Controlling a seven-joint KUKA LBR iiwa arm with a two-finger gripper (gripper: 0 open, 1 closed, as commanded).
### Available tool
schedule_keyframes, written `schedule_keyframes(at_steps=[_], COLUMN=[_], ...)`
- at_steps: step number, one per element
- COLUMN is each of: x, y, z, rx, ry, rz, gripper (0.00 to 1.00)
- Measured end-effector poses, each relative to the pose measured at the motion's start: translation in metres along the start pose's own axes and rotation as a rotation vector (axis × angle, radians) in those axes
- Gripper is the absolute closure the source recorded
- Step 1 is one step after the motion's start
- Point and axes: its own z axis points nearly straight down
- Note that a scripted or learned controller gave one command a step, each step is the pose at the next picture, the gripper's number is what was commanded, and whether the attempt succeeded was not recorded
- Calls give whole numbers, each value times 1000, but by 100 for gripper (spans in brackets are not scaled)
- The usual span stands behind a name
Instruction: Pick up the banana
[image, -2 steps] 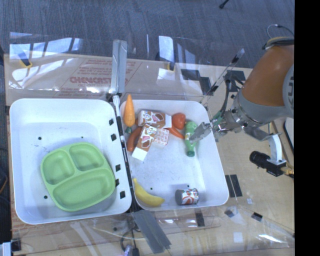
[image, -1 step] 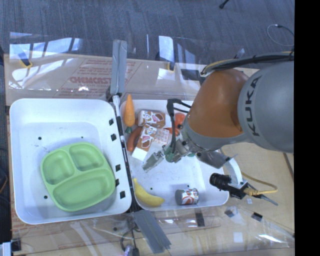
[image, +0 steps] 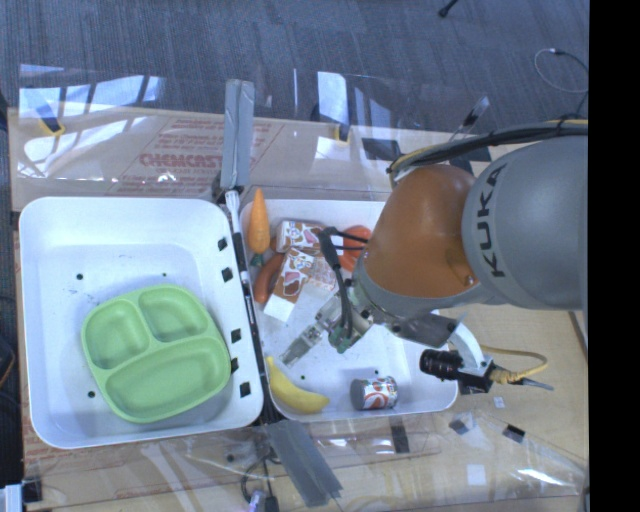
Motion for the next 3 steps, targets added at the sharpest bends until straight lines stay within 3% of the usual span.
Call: schedule_keyframes(at_steps=[1, 2, 3], x=[-38, -39, -39], y=[-25, -21, -21], z=[95, 93, 93], rx=[-8, -12, -11], ry=[-16, -28, -28], rz=[-263, -697, -696], gripper=[0, 0, 0])
